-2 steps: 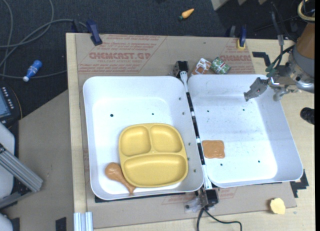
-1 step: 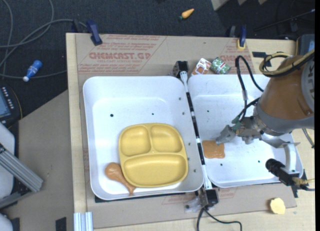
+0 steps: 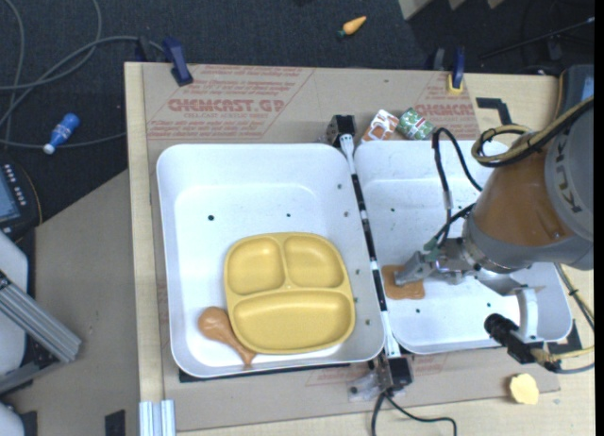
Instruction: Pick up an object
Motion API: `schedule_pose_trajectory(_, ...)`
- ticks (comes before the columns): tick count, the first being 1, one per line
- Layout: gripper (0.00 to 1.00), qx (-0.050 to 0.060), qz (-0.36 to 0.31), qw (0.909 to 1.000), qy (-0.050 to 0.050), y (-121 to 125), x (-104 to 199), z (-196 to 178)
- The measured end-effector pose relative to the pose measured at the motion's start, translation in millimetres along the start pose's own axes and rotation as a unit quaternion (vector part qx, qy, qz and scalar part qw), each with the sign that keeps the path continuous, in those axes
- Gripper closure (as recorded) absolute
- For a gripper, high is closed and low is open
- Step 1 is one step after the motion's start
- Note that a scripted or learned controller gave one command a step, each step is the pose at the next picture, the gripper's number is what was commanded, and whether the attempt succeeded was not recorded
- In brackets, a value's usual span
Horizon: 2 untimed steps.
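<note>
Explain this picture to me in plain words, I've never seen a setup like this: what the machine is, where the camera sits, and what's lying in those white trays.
The single camera sits above a bench, looking down at a slant. The grey machine on the right is a robot arm with a two-finger gripper at its end. Two shallow white bins lie side by side. The left bin holds a yellow divided plate and a tan toy drumstick at the plate's lower left corner. The gripper hangs low in the right bin, just above a small flat brown piece by the bin's left wall. Whether it has gripped that piece is unclear from here.
</note>
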<state>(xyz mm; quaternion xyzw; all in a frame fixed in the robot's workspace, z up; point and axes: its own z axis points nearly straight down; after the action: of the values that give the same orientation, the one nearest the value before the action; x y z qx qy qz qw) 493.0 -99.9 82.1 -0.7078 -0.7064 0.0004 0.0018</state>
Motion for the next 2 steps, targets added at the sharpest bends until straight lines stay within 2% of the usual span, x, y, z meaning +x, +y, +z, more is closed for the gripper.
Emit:
schedule_pose_trajectory(1,0.00,-0.003,-0.001,1.0000,-0.002,14,6,-3)
schedule_pose_trajectory(2,0.00,-0.008,0.001,1.0000,-0.005,68,-69,-81)
